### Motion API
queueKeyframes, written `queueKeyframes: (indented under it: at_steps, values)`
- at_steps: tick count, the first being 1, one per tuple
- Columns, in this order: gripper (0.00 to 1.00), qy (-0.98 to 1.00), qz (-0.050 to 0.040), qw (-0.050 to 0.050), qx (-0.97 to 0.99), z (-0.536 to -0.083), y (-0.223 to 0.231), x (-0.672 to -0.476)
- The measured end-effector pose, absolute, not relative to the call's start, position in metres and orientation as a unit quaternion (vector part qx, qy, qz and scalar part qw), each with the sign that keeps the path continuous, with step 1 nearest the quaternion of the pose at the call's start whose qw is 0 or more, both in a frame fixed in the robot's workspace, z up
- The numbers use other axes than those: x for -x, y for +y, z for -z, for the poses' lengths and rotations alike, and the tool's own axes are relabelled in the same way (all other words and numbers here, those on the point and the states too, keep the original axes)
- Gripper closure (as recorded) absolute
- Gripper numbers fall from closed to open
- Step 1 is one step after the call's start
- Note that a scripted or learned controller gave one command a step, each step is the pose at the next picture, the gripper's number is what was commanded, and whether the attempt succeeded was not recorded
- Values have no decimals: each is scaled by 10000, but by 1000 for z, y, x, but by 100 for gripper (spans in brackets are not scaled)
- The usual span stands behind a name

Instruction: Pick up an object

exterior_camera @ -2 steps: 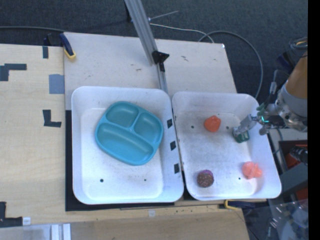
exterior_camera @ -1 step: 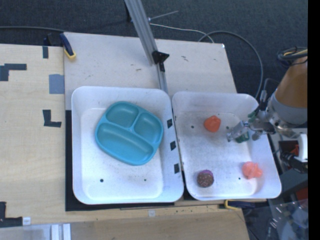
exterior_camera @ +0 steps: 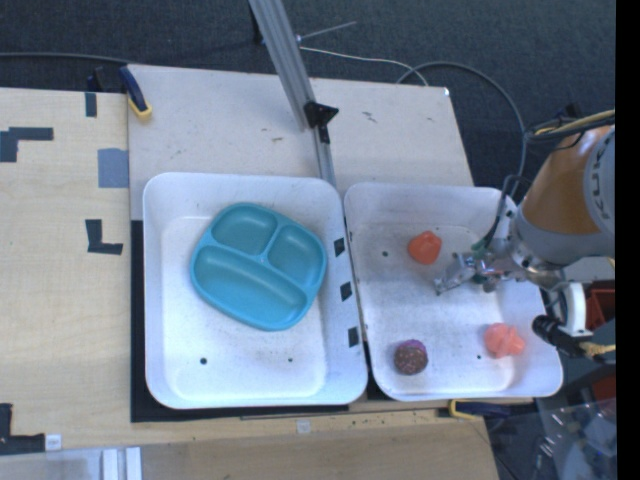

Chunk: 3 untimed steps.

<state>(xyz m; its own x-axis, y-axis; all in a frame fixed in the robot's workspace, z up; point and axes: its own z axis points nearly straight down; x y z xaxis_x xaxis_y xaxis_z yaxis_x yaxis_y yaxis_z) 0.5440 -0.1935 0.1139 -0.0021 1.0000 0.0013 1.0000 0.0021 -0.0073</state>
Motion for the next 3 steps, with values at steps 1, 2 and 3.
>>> queueKeyframes:
  at_steps: [1, 2, 3]
  values:
    - [0, -7077, -8, -2, 7065, -89, -193, -544]
    - [100, -7080, -6, 4, 7062, -99, -193, -544]
    - [100, -7073, 7, -20, 7069, -158, -197, -539]
